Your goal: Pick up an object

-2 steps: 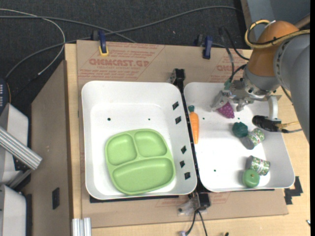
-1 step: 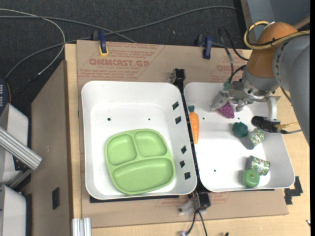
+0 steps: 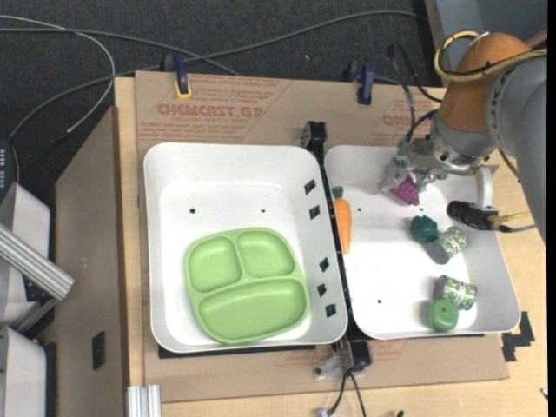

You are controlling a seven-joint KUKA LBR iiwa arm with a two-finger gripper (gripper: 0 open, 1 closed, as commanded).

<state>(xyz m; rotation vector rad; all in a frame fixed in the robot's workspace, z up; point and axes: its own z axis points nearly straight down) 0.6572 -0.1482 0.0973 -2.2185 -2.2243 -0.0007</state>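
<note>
- The brown cardboard-covered tabletop [image 3: 261,102] carries two shallow white plastic bins side by side, held at its far edge by two blue clamps [image 3: 182,75].
- The left white bin [image 3: 165,181] holds a light green three-compartment plastic plate [image 3: 248,282] toward its 6 o'clock side.
- The right white bin [image 3: 365,311] holds the small objects.
- The grey arm with an orange band [image 3: 482,68] reaches in from 3 o'clock; its jaws [image 3: 415,170] sit low at the right bin's 12 o'clock end, and whether they are released or clenched cannot be told.
- An orange plastic carrot [image 3: 343,222] lies along the bin's 9 o'clock wall.
- A purple, crumpled-looking object [image 3: 405,190] lies just below the jaws, touching or nearly so.
- A dark green round piece [image 3: 424,228] lies beside a silver-green can [image 3: 450,242].
- At 5 o'clock, a bright green round object [image 3: 443,314] touches another small can [image 3: 459,292].
</note>
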